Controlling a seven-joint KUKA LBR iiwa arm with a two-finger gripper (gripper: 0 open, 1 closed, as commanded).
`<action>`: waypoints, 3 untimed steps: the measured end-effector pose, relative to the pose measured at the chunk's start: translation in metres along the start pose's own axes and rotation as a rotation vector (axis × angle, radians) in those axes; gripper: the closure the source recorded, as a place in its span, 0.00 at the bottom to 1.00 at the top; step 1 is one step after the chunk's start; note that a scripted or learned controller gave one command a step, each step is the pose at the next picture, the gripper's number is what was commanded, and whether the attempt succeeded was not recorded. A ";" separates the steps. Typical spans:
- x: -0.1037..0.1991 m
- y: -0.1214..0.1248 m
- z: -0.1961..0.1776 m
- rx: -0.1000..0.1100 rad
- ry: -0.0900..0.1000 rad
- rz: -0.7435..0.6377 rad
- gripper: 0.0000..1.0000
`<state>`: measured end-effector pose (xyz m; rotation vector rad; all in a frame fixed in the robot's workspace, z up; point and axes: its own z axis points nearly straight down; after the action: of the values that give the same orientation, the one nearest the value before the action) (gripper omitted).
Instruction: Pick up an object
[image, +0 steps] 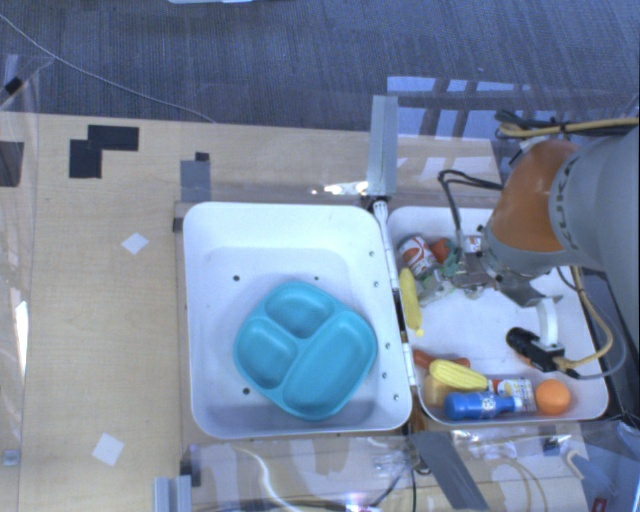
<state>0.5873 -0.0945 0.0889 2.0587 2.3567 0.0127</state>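
Left bin (210, 330) first: a blue divided plate (305, 348) sits low in it, toward five o'clock. Across the divider, the right bin (580, 405) is crowded. A yellow banana (409, 300) lies along its nine o'clock wall, a red-and-white can (417, 252) at eleven. At six: a corn cob (457, 376), a blue bottle (483, 405), an orange ball (552, 397). The gripper (470, 268) hangs over the bin's upper middle, just beside the can; whether its fingers are apart or together, I cannot tell.
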 end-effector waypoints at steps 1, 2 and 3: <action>-0.008 0.064 0.005 0.099 0.021 0.015 0.00; -0.024 0.031 -0.006 0.017 0.003 0.112 0.00; -0.023 0.033 -0.018 0.013 0.002 0.105 1.00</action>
<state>0.6232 -0.1126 0.1073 2.1869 2.2532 0.0012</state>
